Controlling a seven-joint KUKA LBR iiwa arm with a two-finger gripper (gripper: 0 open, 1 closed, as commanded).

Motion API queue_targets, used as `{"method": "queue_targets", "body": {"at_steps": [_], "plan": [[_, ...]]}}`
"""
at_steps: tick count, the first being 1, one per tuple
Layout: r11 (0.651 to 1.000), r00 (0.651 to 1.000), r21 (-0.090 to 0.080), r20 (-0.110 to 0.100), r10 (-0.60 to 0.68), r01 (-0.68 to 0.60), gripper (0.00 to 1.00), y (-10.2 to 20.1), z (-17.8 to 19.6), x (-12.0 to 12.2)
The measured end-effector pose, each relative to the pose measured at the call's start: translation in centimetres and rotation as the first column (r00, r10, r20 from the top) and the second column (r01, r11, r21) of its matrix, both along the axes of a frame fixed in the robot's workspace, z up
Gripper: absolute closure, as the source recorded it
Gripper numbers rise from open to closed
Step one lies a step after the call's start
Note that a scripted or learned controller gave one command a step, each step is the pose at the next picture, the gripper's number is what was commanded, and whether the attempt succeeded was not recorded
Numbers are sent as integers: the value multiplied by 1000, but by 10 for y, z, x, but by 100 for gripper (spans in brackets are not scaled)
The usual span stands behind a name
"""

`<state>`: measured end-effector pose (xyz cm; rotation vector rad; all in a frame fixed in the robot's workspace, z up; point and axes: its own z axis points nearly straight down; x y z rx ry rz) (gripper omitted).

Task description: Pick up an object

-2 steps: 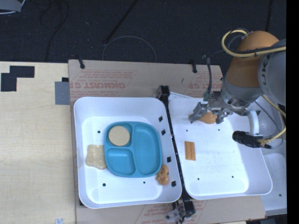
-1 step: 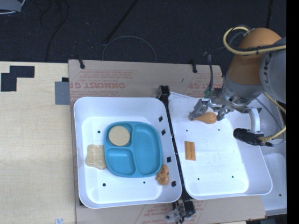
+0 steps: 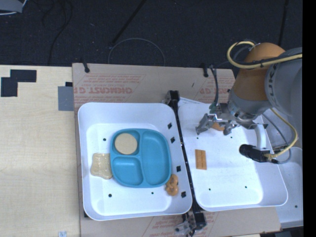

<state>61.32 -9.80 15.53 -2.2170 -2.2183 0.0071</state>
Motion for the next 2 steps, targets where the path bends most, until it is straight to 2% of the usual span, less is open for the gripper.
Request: {"method": "queue_targets", "body": {"at_steps": [1, 2], "plan": [[1000, 1000, 1, 0, 1, -1, 0, 5, -45, 2], [1000, 1000, 0, 1, 0, 0, 0, 7, -69, 1]]}}
